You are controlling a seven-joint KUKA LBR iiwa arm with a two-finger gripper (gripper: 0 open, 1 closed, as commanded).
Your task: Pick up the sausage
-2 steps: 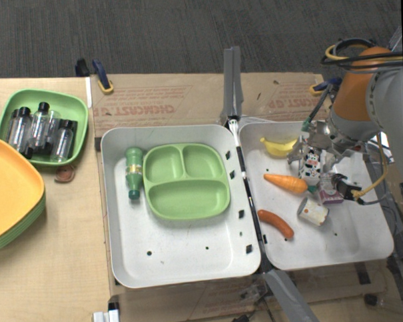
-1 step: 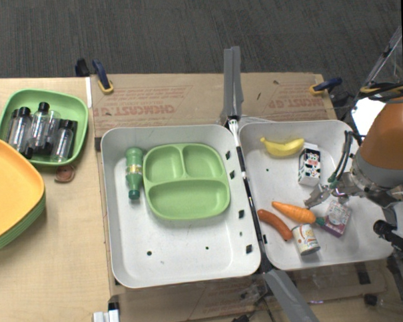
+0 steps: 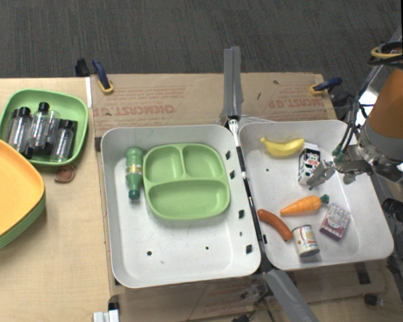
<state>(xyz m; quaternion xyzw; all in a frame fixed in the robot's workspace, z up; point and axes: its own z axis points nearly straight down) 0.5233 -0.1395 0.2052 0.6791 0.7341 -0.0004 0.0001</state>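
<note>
The sausage [image 3: 275, 224], reddish-orange and slightly curved, lies in the right bin [image 3: 372, 249] near its left wall, toward the front. My gripper [image 3: 334, 176] hovers over the right side of that bin, up and to the right of the sausage and well apart from it. It sits just above the carrot's [image 3: 302, 205] green top and beside the milk carton [image 3: 310, 164]. Its fingers are open with nothing between them.
The right bin also holds a banana [image 3: 283, 146] at the back, a small can [image 3: 305, 240] right of the sausage, and a purple packet [image 3: 335, 221]. The left bin [image 3: 126, 260] holds a green divided plate [image 3: 186, 180] and a green bottle [image 3: 134, 172].
</note>
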